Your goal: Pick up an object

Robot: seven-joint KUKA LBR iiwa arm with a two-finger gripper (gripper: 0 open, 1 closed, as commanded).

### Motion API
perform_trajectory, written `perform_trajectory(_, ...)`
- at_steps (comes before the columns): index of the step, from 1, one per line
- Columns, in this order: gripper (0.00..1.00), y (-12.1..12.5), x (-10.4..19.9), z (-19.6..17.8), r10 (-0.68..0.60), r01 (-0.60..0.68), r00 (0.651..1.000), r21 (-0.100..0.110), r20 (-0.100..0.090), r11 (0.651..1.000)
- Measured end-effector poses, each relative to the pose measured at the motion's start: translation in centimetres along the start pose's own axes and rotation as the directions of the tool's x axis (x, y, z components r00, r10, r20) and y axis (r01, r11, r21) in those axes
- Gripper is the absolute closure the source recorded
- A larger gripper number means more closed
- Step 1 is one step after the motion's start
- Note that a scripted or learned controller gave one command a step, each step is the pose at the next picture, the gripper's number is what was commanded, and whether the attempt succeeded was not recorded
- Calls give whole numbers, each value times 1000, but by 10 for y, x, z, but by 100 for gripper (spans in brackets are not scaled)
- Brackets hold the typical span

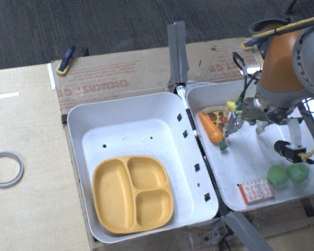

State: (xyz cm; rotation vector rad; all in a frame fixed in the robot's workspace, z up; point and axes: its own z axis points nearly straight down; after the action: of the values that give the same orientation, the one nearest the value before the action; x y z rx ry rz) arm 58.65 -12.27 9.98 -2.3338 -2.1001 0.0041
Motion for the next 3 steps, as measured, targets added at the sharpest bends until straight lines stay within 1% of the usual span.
perform_trajectory(1, 0, -6, 35, -92, -12, 12, 1000, -2, 0, 1000)
perform_trajectory(2, 0, -20, 7, -88, -129, 129, 992, -1, 0, 992)
perform_trajectory(3, 0, 20, -6, -92, -188, 188, 982, -3, 1, 982)
